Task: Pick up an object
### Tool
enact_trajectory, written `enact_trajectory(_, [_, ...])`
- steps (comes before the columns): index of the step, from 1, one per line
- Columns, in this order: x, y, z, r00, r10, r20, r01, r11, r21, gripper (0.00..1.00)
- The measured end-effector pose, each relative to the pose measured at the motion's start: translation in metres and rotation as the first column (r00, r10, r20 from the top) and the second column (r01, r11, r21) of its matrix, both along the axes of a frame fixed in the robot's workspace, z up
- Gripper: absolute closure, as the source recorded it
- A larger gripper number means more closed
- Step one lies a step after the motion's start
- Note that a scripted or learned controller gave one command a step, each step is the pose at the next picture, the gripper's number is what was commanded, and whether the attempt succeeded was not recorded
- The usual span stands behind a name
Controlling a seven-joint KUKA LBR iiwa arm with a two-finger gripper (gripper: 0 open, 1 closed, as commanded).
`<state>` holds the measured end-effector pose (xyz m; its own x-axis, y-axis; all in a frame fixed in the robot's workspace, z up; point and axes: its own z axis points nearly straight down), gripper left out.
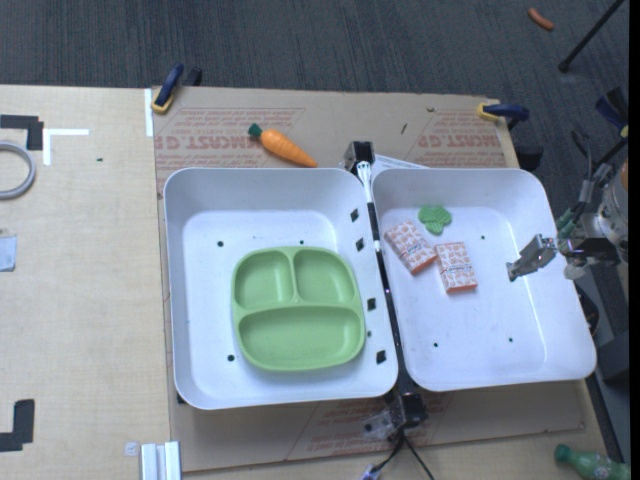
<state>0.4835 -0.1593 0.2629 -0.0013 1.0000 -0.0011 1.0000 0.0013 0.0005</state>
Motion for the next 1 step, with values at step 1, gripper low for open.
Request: enact_trajectory(1, [0.0579, 0.0356, -0.1356, 0.992, 0.13, -0.001, -0.13, 0.992, 0.001, 0.0])
